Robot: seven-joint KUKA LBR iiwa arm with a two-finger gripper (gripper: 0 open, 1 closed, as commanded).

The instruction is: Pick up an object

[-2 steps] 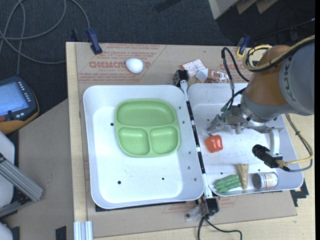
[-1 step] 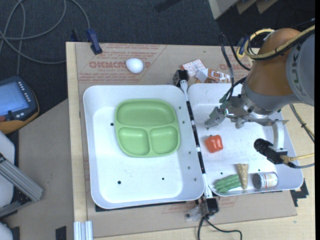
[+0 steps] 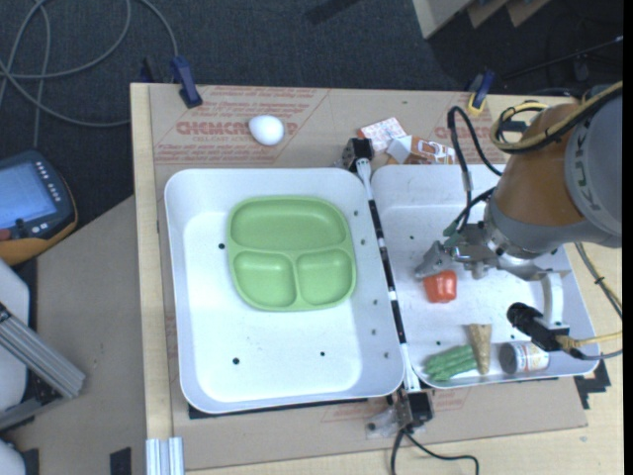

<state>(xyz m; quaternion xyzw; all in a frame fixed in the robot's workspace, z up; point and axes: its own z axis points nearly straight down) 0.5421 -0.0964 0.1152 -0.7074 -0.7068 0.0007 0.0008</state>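
In the right bin [image 3: 415,201] lie a small red-orange object [image 3: 441,286], a green vegetable-like toy [image 3: 451,362], a tan cone [image 3: 480,345] and a small jar with a dark lid [image 3: 524,357]. My gripper [image 3: 438,257] hangs low over the right bin, just above and left of the red-orange object. Its grey fingers [image 3: 431,261] point left and down toward that object. Nothing shows between them.
The left bin [image 3: 198,344] holds a green three-compartment plate [image 3: 292,251]. A white egg-shaped thing [image 3: 265,129] rests on the cardboard behind the left bin. Small packets [image 3: 396,142] lie behind the right bin. Cables run along the arm on the right.
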